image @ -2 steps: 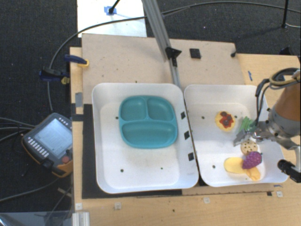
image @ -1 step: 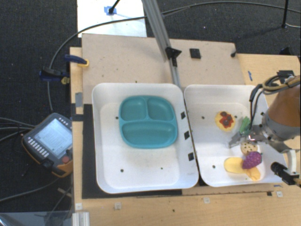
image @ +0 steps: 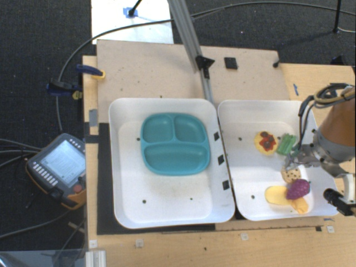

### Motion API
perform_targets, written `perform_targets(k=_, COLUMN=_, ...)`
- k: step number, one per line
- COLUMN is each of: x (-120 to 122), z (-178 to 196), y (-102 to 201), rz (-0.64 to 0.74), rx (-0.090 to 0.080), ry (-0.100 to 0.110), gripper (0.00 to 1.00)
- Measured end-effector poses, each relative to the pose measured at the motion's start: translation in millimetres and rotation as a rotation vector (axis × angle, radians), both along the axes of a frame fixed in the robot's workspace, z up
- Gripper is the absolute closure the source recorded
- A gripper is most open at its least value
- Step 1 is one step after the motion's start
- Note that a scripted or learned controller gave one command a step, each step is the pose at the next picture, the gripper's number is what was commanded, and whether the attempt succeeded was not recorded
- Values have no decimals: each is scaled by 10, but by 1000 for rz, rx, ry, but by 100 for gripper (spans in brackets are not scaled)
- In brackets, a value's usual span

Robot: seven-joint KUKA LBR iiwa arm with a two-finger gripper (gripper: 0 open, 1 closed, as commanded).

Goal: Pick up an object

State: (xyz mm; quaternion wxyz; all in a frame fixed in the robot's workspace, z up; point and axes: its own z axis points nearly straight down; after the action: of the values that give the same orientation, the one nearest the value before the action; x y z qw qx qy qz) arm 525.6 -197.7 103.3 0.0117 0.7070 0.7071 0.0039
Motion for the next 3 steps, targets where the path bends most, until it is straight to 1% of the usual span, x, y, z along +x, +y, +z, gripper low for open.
perform_targets(k=1, x=4, z=434, y=-9, rz=4, rx=9, ry=17, gripper=100)
perform_targets(k=2, x=-43, z=905, y=32, rz=5, rx=9, ry=16, gripper=100)
perform_targets(k=3, x=-119, z=1424, y=-15, rz=5, rx=8, ry=15, gripper=100)
